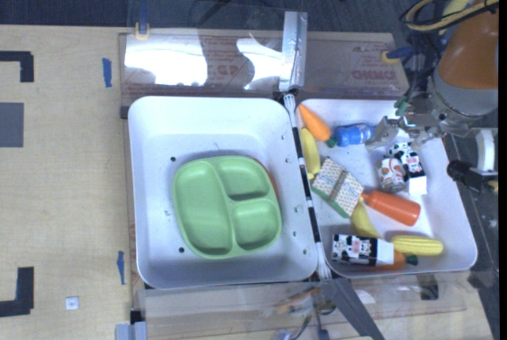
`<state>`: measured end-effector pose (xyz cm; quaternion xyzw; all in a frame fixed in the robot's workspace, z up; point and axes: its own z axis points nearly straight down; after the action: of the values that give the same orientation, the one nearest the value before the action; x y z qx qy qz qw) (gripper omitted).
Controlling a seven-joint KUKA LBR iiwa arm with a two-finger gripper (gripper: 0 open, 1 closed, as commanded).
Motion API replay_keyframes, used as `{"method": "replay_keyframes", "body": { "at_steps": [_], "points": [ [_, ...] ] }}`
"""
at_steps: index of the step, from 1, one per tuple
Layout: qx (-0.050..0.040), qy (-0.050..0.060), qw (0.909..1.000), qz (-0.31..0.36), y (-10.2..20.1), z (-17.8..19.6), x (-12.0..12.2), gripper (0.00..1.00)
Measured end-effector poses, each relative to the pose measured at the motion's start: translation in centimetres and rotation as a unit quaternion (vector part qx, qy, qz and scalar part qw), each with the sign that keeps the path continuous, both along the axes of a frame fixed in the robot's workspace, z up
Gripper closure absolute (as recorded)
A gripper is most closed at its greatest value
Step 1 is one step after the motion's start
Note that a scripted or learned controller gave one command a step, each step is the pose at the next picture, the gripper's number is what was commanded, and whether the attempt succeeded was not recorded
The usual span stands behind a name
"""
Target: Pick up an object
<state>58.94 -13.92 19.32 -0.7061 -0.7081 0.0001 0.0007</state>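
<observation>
While my arm hangs over the right bin (463,239), I cannot tell how its gripper (405,127) is set. Just below it lies a small cow-print carton (400,166), near the orange bottle (392,206). I judge the carton light and crushable, best pinched gently across its flat sides.

The fingers (405,127) hang over the right bin's (463,223) far side. Just beside them toward the left lies a blue bottle (351,134); just below them sits a black-and-white cow toy (398,166). Well left of the fingers, a green divided plate (227,206) rests in the left bin (150,132).
</observation>
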Motion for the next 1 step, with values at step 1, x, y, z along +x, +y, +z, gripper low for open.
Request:
{"method": "replay_keyframes", "body": {
  "at_steps": [1],
  "points": [
    [-0.0009, -0.004, 0.9993, -0.038, 3.44, -10.34, 1.67, 0.00]
  ]
}}
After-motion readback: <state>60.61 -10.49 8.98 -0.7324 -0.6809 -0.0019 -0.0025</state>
